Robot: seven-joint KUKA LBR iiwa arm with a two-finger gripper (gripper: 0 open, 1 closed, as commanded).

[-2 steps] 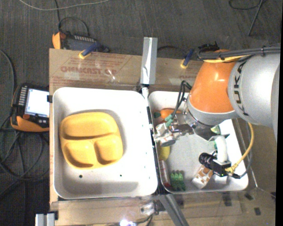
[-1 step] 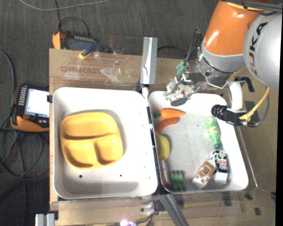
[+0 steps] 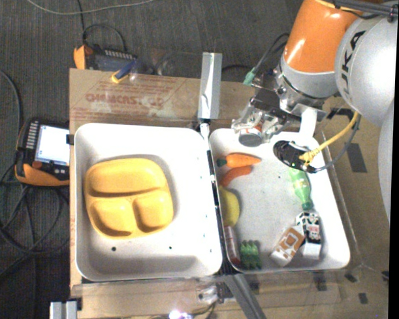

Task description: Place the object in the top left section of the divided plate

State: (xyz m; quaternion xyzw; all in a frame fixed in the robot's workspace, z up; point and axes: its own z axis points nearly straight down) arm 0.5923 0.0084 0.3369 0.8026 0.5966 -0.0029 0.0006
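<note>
- I see the gripper hanging over the far edge of the right bin; I cannot tell its jaw state.
- The carrot lies just below the gripper, on the right bin floor near the far left corner.
- The divided plate, yellow, rests in the left bin.
- The lemon, green bottle, green block and two small cartons lie in the right bin.

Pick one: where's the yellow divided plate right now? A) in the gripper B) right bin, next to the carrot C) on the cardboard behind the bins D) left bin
D: the yellow divided plate lies flat in the left bin, while the carrot sits in the right bin.
</note>
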